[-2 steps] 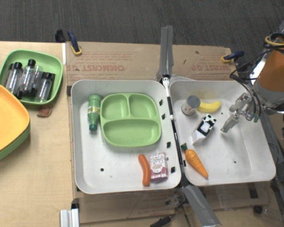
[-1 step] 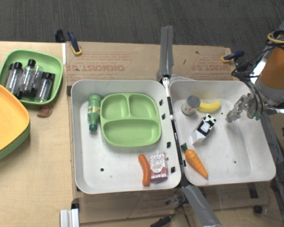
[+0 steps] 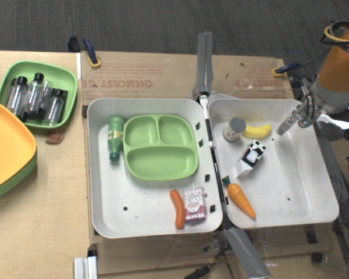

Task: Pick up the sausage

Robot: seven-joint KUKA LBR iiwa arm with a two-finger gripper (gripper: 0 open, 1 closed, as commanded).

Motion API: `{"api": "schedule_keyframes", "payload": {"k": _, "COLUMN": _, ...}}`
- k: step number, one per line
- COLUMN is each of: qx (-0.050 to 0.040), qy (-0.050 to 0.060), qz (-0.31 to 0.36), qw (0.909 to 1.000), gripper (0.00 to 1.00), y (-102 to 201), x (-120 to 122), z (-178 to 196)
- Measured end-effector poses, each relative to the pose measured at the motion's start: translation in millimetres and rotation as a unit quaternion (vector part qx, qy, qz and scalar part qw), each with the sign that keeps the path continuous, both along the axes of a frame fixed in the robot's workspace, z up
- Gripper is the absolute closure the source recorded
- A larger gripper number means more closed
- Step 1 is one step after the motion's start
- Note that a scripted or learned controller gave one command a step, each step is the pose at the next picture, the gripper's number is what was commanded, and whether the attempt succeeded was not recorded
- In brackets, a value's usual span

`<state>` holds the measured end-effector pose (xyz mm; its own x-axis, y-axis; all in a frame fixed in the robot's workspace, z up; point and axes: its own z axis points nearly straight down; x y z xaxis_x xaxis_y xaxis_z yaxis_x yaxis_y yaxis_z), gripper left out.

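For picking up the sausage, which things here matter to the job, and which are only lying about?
Belong to the job:
sausage, in the left bin
gripper, over the right bin

Only lying about:
green plate
green bottle
pink packet
carrot
banana
small carton

Both white bins [image 3: 99, 156] on the bench [image 3: 41, 225] are seen from one fixed camera above — tilted downward, from moderate distance.
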<state>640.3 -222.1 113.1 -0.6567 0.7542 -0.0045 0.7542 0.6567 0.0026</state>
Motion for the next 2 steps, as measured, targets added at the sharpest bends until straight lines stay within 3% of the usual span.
{"api": "schedule_keyframes", "payload": {"k": 1, "qx": 0.0003, "qy": 0.001, "qz": -0.158, "qw": 0.9874, "gripper": 1.0, "y": 1.1, "x": 16.7, "z": -20.4}}
{"api": "schedule_keyframes", "payload": {"k": 2, "qx": 0.0008, "qy": 0.001, "qz": -0.341, "qw": 0.9401, "gripper": 1.0, "y": 0.0, "x": 18.9, "z": -20.7}}
